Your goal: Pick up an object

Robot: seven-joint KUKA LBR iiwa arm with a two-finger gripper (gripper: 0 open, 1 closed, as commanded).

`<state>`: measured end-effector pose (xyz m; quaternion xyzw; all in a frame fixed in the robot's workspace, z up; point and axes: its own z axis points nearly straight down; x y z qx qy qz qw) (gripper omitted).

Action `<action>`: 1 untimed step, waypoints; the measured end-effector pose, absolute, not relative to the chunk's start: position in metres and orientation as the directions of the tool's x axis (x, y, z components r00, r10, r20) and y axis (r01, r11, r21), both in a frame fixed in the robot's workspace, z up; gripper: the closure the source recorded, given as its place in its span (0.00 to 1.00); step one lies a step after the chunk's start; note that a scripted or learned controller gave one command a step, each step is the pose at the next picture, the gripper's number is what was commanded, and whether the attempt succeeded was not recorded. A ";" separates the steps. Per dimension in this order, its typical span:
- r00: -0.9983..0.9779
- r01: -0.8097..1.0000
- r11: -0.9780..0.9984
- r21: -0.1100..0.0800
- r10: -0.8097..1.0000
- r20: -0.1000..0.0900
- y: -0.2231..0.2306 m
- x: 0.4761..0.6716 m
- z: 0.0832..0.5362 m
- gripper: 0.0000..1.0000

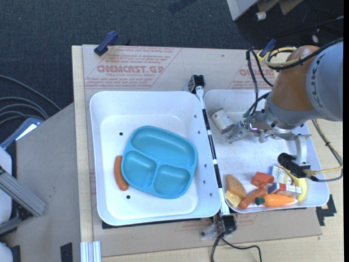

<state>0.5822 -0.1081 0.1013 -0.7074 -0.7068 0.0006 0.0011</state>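
Tool [235,131] low in right bin [240,100], above toy food [267,192]

A blue clamp [106,42] sits at the bench's [136,64] far left corner. Grey cables [22,108] run over the dark carpet [82,10] beyond the bench's left edge

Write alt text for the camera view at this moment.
A grey and orange robot arm reaches from the right over the right bin, its gripper near a small white object. Toy food sits in that bin's near corner; the left bin holds a blue divided plate beside a sausage.
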 end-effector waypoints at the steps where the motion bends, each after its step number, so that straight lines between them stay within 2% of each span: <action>1: 0.000 1.000 0.000 0.000 1.000 0.000 -0.102 0.601 0.084 0.00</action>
